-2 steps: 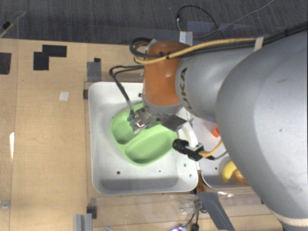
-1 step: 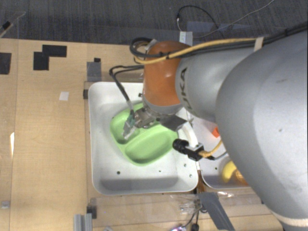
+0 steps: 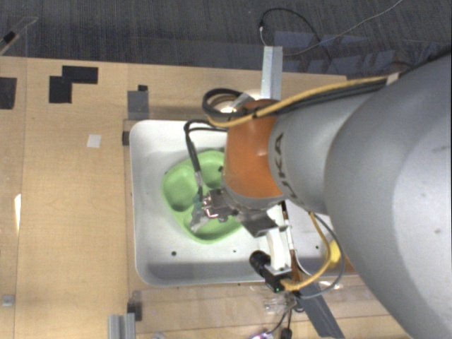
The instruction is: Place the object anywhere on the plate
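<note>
Pale wood table (image 3: 63,210), dark carpet along the top of the frame. A white bin (image 3: 152,253) sits at centre, holding a green plate (image 3: 180,186) partly covered by the grey-and-orange arm (image 3: 339,161). The jaws (image 3: 209,210) hang over the plate; their state cannot be told. The plate's outline is too hidden to judge its axis.

green plate (image 3: 185,186), flat in white bin (image 3: 152,210)

Even, fairly bright light falls from overhead on my bench. My own arm (image 3: 374,161), close under the camera, looks soft and out of focus, with a pale sheen along its grey shell. The white bin (image 3: 152,260) is lit flat, with faint shadow at its walls. The whole picture is grainy.
</note>
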Robot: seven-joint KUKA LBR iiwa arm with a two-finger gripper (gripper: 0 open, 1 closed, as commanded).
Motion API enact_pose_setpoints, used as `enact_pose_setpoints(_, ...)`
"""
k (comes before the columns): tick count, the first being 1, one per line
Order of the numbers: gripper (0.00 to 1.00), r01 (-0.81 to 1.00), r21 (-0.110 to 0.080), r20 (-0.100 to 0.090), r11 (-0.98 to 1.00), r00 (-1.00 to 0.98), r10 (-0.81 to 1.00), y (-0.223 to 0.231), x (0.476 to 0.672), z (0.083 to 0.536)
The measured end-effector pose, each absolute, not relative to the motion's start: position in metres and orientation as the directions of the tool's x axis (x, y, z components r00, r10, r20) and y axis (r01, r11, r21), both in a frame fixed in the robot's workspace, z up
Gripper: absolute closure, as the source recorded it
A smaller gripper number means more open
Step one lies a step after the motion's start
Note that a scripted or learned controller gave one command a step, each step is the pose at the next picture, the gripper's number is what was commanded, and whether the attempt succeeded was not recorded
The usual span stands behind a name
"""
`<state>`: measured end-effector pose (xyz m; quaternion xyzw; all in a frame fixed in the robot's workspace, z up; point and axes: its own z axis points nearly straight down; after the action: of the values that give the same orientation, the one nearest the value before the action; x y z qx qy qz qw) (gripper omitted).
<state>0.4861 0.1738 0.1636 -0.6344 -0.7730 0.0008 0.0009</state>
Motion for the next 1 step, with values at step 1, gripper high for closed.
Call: enact_pose_setpoints(1,0.00,0.984,0.001,0.001,-0.180,0.180,0.984,0.1458,0.5018,0.2749)
